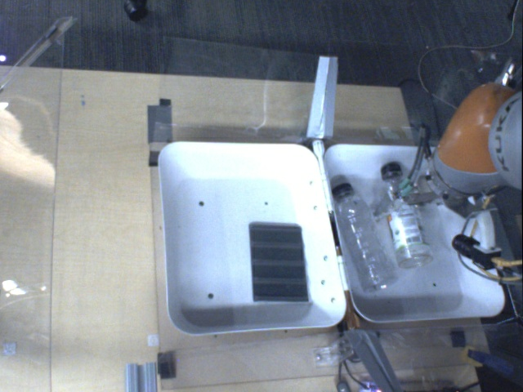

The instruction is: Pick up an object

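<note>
Two clear plastic bottles lie in the right bin (pixel 482 300). One bottle (pixel 362 239) with a black cap lies along the bin's left wall. The other bottle (pixel 408 233) carries a pale label and points its black cap (pixel 391 171) to the far side. My gripper (pixel 413 189) hangs over the neck end of this labelled bottle, reaching in from the right under the orange-banded wrist (pixel 474 133). A black ribbed rectangular block (pixel 278 261) lies flat in the left bin (pixel 188 219), toward its near right part.
A raised divider (pixel 331 219) separates the two bins. A metal strut (pixel 323 96) stands behind the bins where they meet. A clear acrylic panel (pixel 33 137) covers the bench at the left.
</note>
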Robot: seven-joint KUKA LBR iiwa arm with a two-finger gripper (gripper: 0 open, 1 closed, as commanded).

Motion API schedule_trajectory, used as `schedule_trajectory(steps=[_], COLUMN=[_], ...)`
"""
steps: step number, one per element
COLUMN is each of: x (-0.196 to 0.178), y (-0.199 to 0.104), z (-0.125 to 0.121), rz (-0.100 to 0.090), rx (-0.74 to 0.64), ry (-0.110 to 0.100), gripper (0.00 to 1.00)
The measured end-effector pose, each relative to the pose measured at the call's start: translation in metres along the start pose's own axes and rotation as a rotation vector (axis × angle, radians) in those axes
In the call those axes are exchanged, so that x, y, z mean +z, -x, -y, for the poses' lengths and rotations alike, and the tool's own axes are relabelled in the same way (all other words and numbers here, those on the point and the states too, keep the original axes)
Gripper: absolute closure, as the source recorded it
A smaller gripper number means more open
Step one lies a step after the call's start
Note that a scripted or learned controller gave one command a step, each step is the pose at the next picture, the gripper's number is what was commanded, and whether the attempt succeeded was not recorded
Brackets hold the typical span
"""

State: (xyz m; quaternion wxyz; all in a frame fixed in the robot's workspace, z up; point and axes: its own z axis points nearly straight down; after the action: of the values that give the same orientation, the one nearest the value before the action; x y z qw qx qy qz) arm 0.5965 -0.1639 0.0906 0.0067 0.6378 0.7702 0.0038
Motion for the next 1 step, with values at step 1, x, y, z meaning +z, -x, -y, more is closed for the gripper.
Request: schedule_trajectory(steps=[1], x=[0.0], y=[-0.0039], z=[-0.0017], rz=[0.002], rx=[-0.075], ry=[0.0], gripper=[0.0])
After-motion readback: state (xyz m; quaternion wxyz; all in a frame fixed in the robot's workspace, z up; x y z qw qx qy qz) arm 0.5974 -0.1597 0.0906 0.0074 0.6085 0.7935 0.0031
